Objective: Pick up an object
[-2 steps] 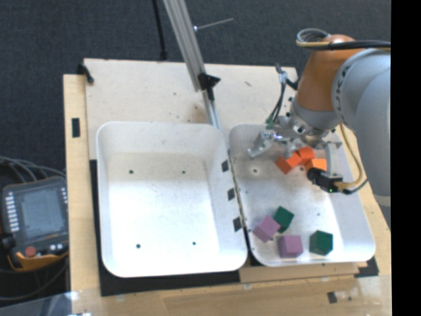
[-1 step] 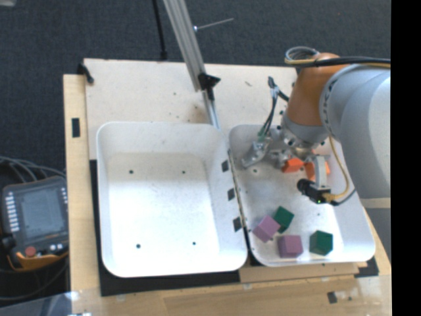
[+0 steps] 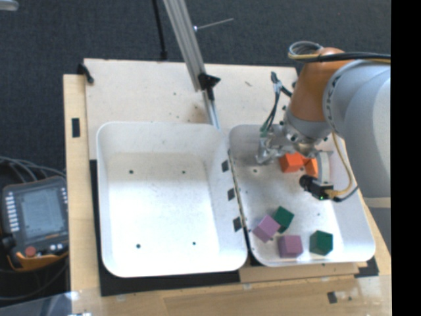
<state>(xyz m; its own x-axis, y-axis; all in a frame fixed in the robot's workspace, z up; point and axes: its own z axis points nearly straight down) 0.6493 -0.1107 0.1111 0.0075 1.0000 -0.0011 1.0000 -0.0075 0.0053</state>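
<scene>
Tabletop point(image 3: 145, 91): pale board carrying two shallow white bins side by side, so things can go from one to the other.
Arm point(image 3: 355, 120): grey with an orange band, reaching in from the right and bent down over the right bin, I'd say to get at what lies there.
Left bin point(image 3: 164, 196): the bigger-looking of the two from here; nothing but small dark specks on its floor.
Right bin point(image 3: 263, 176): holds all the loose pieces; I count five blocks.
Gripper point(image 3: 279, 151): low over the upper part of the right bin, just beside the orange block; I cannot tell how far the fingers are apart or whether they have anything.
Orange block point(image 3: 293, 162): one, partly hidden under the wrist, likely the target.
Purple blocks: two, one point(image 3: 267, 228) touching a green one, the other point(image 3: 289, 245) near the bin's front edge.
Green blocks: two, one point(image 3: 284, 217) beside the purple, one point(image 3: 321, 241) apart to the right.
</scene>
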